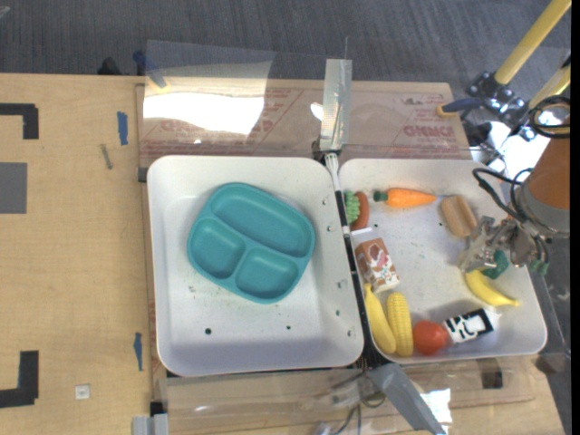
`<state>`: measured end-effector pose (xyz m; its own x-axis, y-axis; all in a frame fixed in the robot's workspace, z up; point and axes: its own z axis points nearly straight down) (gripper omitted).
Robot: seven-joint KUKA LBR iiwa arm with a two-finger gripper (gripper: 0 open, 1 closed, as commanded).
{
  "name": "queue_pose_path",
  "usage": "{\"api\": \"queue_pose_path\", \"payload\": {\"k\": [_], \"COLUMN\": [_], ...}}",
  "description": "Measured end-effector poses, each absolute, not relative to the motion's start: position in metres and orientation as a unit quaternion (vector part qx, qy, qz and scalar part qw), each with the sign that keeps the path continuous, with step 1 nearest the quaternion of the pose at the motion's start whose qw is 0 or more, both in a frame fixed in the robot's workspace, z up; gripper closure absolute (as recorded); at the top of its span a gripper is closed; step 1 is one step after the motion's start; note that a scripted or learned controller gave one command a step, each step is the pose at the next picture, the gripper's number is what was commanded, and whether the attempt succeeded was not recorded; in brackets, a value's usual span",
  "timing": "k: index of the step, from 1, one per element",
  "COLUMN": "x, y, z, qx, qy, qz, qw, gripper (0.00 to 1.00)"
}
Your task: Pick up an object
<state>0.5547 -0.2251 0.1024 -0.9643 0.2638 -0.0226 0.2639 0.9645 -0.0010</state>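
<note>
Claw (489, 247) low in right bin (535, 333), near its right wall. Claw opening and contents: cannot tell, detail too small. Nearest candidates: banana (490, 290) just near of claw, bread roll (458, 214) just far-left of it. Pick one target. Centre claw over banana's middle, align across its narrow width, descend straight, avoid bin wall.

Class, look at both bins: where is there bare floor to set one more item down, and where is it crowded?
Left bin: bare floor in front of and beside the teal plate. Right bin: a small bare patch mid-floor between carton, carrot and gripper. Crowded: its left wall and front, with corn, tomato, banana.
</note>
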Motion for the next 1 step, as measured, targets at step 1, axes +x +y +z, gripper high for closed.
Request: {"api": "queue_pose_path", "payload": {"k": [1], "x": [0.5973], "y": [-0.1900], "z": [0.0894], "qx": [0.242], "qy": [0.970], "qz": [0.0004], "qw": [0.007], "gripper": [1.00]}}
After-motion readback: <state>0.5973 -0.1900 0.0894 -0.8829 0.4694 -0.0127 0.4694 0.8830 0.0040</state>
